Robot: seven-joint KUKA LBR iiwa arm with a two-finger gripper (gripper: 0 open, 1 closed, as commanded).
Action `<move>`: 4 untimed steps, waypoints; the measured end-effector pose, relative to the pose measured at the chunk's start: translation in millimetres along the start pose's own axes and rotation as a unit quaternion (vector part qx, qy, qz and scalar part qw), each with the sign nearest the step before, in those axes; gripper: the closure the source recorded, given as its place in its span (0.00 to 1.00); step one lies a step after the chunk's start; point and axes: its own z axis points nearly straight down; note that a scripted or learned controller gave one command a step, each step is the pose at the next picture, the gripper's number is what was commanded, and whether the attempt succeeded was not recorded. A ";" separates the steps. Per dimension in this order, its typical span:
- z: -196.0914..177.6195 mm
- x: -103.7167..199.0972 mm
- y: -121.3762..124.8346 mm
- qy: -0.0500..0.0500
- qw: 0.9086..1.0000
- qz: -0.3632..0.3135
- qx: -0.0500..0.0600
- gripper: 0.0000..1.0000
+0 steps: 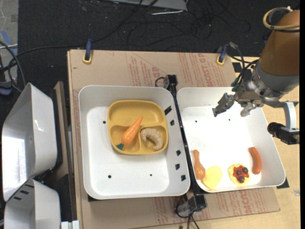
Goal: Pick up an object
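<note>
My gripper [234,109] hangs over the back of the right bin [228,137], open, with nothing between its fingers. Along that bin's front edge lie an orange drumstick [198,164], a yellow round slice [213,175], a small yellow tart with red and dark toppings [239,173] and an orange sausage [256,160]. All of them sit well in front of the gripper. In the left bin [95,142] a yellow divided plate [138,109] holds a carrot [132,130] and a pale shrimp [153,137].
The two bins meet at a dark divider with clips [177,128]. Yellow clamps [87,57] [220,57] hold the brown board at the back. A white container [28,128] stands off the bench to the left. Cables lie on the dark floor behind.
</note>
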 end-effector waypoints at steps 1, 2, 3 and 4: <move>-5.9 0.1 1.9 -0.001 1.000 -0.001 -0.005 0.00; 50.3 7.9 -5.3 0.000 1.000 0.000 -0.003 0.00; 94.8 5.2 -9.2 -0.001 1.000 0.001 -0.003 0.00; 149.0 12.8 -1.9 0.000 1.000 0.000 -0.004 0.00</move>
